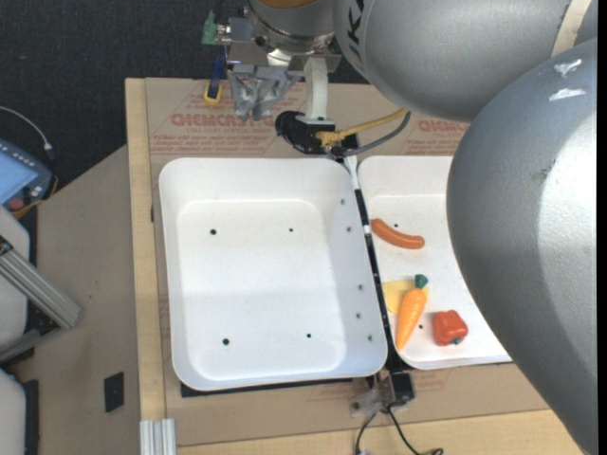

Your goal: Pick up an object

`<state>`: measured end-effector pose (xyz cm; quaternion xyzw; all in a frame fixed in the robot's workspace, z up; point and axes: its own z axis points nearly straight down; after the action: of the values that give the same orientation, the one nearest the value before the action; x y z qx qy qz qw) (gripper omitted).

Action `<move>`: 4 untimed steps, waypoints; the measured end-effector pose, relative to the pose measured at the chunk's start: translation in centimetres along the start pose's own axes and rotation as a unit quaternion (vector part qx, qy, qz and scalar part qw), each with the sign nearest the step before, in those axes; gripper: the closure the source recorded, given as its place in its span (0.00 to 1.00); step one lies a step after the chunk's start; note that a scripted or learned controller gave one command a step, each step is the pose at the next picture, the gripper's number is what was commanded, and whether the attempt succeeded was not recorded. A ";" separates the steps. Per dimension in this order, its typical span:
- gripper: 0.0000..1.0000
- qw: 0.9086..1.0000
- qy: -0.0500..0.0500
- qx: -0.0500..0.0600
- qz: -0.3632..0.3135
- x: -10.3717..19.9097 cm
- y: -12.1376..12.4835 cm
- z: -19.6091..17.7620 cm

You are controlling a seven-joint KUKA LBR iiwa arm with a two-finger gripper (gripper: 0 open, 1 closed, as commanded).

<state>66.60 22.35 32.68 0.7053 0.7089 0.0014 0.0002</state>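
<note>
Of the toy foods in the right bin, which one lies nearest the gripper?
The sausage. It lies highest in the right bin, closest to the gripper raised beyond the bins' far edge; the carrot and red pepper sit nearer the front.

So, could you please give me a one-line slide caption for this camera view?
Grey arm's gripper raised beyond the left white bin; orange sausage, orange carrot and red pepper lie in the right bin.

The bench (142, 254), surfaced with brown cardboard, carries the left bin (180, 254) and right bin (417, 183), touching side by side.
</note>
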 end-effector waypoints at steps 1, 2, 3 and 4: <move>0.00 1.000 -0.001 0.000 0.002 -0.3 0.0 -0.1; 0.00 1.000 -0.003 0.009 0.002 0.1 -0.3 13.9; 0.00 1.000 0.002 -0.009 0.002 0.1 0.2 -5.9; 1.00 1.000 0.000 -0.001 0.001 0.2 0.1 -5.8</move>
<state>66.66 22.54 38.43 0.7063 0.7079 0.0019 0.0013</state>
